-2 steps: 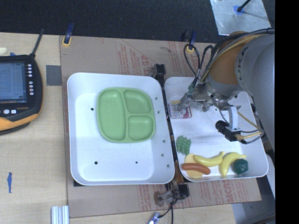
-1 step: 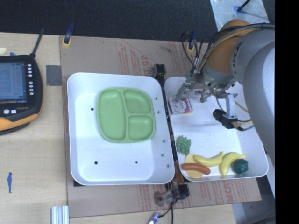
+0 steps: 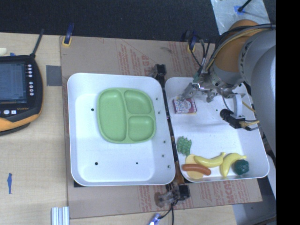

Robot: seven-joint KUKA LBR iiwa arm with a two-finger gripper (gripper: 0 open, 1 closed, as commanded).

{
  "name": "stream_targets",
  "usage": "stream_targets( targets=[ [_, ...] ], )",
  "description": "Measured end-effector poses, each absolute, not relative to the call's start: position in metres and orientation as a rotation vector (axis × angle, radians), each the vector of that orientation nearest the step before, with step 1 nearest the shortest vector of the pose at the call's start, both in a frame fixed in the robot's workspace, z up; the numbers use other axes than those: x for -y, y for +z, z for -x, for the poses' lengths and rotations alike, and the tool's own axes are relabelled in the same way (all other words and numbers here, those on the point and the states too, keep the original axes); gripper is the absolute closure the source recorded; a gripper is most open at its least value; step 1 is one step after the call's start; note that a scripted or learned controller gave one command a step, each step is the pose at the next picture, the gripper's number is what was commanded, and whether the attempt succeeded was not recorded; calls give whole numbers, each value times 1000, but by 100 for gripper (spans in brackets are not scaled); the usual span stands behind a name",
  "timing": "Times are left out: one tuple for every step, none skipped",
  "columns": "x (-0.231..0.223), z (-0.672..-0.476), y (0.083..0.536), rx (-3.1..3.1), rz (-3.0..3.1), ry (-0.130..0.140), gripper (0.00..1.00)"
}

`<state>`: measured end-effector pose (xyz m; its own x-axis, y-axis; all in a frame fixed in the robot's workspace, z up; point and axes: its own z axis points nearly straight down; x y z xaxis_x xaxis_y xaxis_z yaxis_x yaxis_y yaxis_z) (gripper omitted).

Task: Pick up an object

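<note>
You saw the gripper (image 3: 199, 89) low in the right bin (image 3: 255, 139); you couldn't tell its state. Just beside it lay a small pink-and-white packet (image 3: 184, 106), flat near the bin's far left corner.

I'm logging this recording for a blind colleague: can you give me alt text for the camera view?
The grey arm's end effector hovers over the back of the right bin, beside a small pink packet. Green grapes, a hot dog, two bananas and a dark green fruit lie along its front edge. The left bin holds a green divided plate.
</note>
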<state>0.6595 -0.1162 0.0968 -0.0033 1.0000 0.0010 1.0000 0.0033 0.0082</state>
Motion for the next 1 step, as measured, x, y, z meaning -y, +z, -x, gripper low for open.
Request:
stream_targets(
  targets=[
    [134,-657,115,-2225,-2219,-1,0]
  ],
)
